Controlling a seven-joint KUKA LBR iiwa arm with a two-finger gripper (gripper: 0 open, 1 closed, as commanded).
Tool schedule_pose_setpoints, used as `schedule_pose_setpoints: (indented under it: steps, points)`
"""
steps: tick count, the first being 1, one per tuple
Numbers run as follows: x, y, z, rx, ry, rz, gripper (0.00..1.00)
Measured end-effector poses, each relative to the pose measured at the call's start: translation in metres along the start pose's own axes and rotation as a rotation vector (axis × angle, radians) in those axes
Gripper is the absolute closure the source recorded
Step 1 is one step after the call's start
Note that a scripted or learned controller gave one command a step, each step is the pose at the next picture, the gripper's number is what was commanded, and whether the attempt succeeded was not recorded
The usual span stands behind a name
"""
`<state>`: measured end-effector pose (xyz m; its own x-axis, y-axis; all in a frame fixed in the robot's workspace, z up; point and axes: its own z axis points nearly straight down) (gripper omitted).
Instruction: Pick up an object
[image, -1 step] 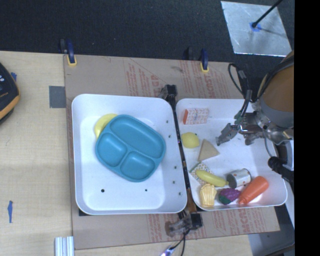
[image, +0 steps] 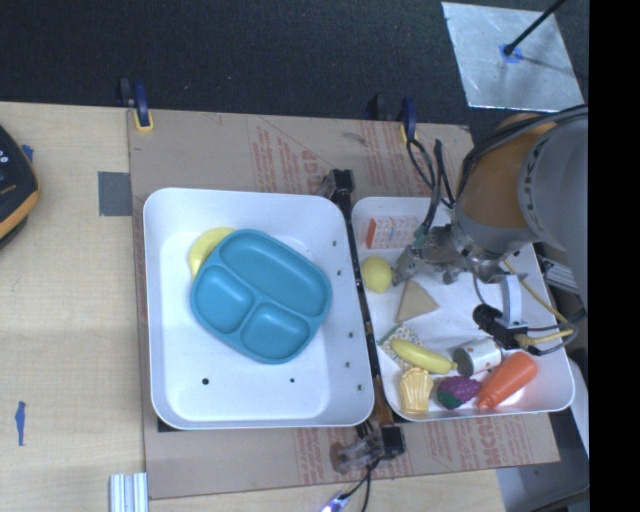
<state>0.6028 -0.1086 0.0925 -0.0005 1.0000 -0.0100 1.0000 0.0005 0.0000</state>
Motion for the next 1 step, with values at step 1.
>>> schedule_pose_setpoints:
  steps: [1]
  points:
    - [0.0114,-0.0316,0.0008,0.004,0.009,-0.003,0.00]
